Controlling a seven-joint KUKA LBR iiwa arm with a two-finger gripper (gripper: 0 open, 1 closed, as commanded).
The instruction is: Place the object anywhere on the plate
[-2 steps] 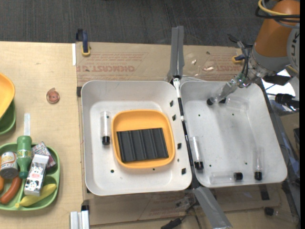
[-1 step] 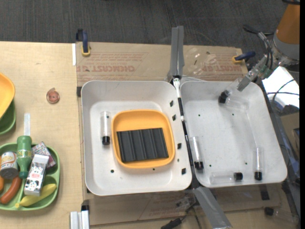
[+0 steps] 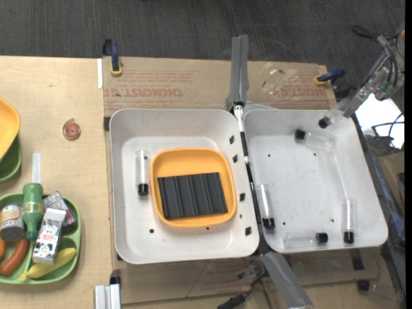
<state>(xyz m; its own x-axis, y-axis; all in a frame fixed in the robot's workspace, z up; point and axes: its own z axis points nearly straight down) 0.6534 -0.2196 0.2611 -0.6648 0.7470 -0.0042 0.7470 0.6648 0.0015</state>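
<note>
Fingers (image 3: 331, 116) hang at the upper right of the frame, over the far corner of the right bin (image 3: 309, 192). They show as one pale slanted shape ending in a dark tip, so I cannot tell how far apart they stand. Nothing is visible between them.

At centre left, the yellow plate (image 3: 168, 166) sits in the left bin (image 3: 123, 172). A black ribbed block (image 3: 193, 195), which I take to be the task's object, lies flat on the plate, inside its rim and towards the lower edge. It is well apart from the arm.

From how things lie, the placing step looks done. The next move seems to call only for the arm keeping off the plate. If the block has to be handled again, the arm must cross the divider between the bins and come down squarely over the block.

At the lower left, a green tray (image 3: 67, 253) of toy food rests on the desk (image 3: 51, 95).
</note>
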